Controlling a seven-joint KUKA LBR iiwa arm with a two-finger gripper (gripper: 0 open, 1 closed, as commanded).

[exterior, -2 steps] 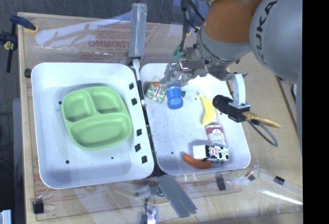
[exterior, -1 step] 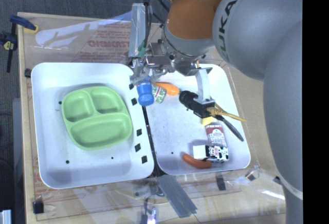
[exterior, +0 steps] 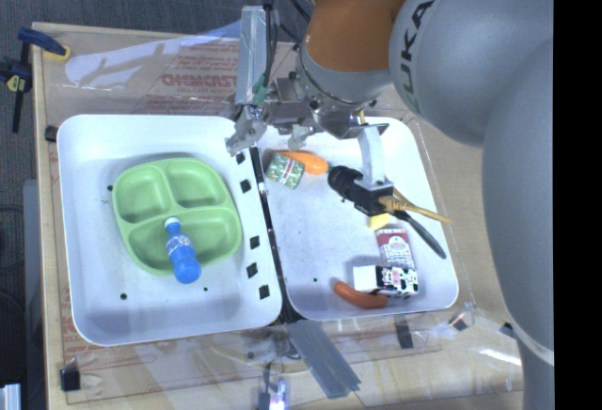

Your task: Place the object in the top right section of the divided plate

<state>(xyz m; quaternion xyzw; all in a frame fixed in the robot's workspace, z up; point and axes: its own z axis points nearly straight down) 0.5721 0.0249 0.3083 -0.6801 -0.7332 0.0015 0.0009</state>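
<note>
Gripper [exterior: 246, 128] hung at frame centre over upper edge between 2 bins, above small can [exterior: 285, 170] — jaw state could not be told. Blue bottle [exterior: 182, 251] lay on green divided plate [exterior: 149, 201], lower-right section — not target section.

The grey arm [exterior: 470, 70] runs off the upper and right edges of the frame, and its bulk hides the upper right corner of the right bin [exterior: 428, 173] and the bench [exterior: 47, 211] behind it. The gripper [exterior: 268, 121] sits in a clutter of brackets and cables at upper centre, where its tips cannot be made out. The label on the small carton [exterior: 395, 258] at lower right is too small to read, and the carton hides one end of the sausage [exterior: 357, 294].
</note>
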